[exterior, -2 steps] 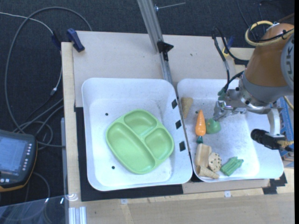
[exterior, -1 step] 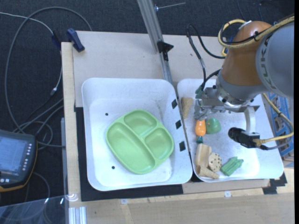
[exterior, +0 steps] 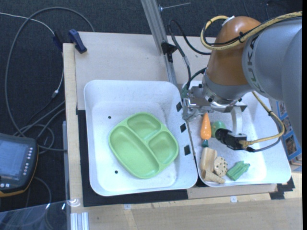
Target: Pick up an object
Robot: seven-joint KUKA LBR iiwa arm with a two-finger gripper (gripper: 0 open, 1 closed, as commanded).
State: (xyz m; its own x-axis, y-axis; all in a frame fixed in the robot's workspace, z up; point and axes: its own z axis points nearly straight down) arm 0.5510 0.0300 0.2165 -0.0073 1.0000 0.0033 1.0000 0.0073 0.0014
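Note:
My gripper [exterior: 212,116] hangs over the upper part of the right bin [exterior: 268,169], under the grey arm with its orange band. Its two fingers stand wide apart, one near the bin's left wall and the other [exterior: 237,122] further right, so it is open. An orange toy carrot [exterior: 206,126] lies upright in the gap below them, touching neither finger as far as I can see. Beside the carrot a small green piece [exterior: 219,126] peeks out. Lower down lie tan wooden blocks [exterior: 207,159], a dotted tan piece [exterior: 220,165] and a green toy [exterior: 238,170].
The left bin [exterior: 98,128] holds a green divided plate [exterior: 144,144]. A black fitting with a yellow cable [exterior: 230,139] hangs by the right finger. A metal post [exterior: 156,18] rises behind the bins. Cables and a teach pendant [exterior: 14,162] lie off the bench at left.

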